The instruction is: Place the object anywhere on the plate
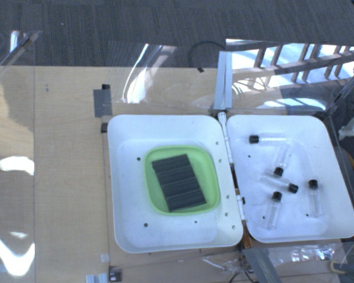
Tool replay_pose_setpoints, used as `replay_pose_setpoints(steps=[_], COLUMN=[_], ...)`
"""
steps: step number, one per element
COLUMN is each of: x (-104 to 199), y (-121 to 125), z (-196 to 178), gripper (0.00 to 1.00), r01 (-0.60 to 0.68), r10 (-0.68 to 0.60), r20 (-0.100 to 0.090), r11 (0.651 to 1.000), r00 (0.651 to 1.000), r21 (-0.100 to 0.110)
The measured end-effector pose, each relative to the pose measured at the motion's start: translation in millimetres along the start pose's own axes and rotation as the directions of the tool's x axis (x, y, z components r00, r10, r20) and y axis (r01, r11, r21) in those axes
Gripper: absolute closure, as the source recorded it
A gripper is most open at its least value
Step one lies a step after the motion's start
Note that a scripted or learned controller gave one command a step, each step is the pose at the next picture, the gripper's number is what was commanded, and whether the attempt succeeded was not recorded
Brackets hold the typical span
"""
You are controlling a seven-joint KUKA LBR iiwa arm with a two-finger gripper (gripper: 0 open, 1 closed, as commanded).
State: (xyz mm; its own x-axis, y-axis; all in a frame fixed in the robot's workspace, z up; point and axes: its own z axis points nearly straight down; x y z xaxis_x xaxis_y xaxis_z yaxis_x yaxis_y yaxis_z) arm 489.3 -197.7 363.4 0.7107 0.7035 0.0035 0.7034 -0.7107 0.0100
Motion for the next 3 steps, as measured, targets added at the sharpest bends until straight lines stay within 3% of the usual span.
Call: replay_pose_setpoints(steps=[1, 2, 3], x=[7.1, -1.2, -1.3], y=[1.2, 8.0, 8.8], z=[62.5, 20.8, 90.1], gripper=[0.00, 0.00, 0.00], r01=[-0.126, -0.214, -0.224], r10=[0.126, 0.214, 0.224], r20=[0.003, 0.002, 0.004], r11=[0.992, 0.977, 0.975], r00=[0.992, 0.977, 0.975], r21=[0.007, 0.003, 0.007])
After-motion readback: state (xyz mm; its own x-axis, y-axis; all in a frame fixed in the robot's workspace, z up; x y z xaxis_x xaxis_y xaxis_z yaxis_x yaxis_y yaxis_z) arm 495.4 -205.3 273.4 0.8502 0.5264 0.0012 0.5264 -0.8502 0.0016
